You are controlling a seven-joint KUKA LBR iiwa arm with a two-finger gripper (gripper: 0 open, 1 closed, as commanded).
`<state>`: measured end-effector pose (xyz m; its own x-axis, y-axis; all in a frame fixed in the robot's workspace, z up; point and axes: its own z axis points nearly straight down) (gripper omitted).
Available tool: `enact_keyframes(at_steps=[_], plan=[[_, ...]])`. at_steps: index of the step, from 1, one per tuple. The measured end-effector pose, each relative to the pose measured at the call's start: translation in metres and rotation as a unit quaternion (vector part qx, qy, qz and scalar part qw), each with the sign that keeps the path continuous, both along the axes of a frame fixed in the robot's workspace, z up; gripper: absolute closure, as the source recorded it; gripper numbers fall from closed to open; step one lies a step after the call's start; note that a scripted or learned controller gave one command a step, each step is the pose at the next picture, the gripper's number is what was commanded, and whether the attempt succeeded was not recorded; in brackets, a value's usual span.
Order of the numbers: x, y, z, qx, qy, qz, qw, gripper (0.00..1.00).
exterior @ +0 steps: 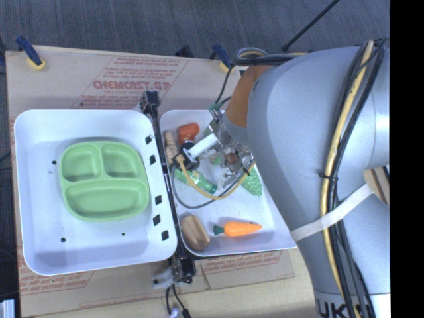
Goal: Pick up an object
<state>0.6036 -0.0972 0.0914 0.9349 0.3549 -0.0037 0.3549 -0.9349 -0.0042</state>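
gripper [228, 159] sits low in the right shallow white plastic bin [277, 225], over its upper middle, wrist cables looped under it. can't tell its state, the wrist hardware hides the tips, and nothing is visibly held.

nearest candidates: small red-orange rounded plastic toy [189, 130], just up-left of the gripper by the bin's top wall; green knobbly plastic piece [253, 183], just down-right of it, partly under the arm. the cleaner target, in my view, is the orange plastic carrot with a green stub [241, 228]: it lies well toward the near edge, clear of the gripper, long axis roughly left-right along the near wall, green end pointing left. the fingers should close across that axis.

beside it to the left is a tan rounded bread-like toy [194, 231], smooth and egg-shaped, near but not touching as far as i can see.

left white bin [33, 244] holds a pale green three-compartment plastic plate [104, 179], matte and flat; poor pick.
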Motion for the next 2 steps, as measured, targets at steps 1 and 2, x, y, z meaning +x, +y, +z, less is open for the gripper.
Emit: enact_keyframes(at_steps=[1, 2], plan=[[0.0369, 0.0039, 0.0002, 0.0003, -0.001, 0.063, 0.9980, 0.00], [0.0408, 0.0015, -0.0008, 0.0009, 0.003, 0.110, 0.9940, 0.00]])
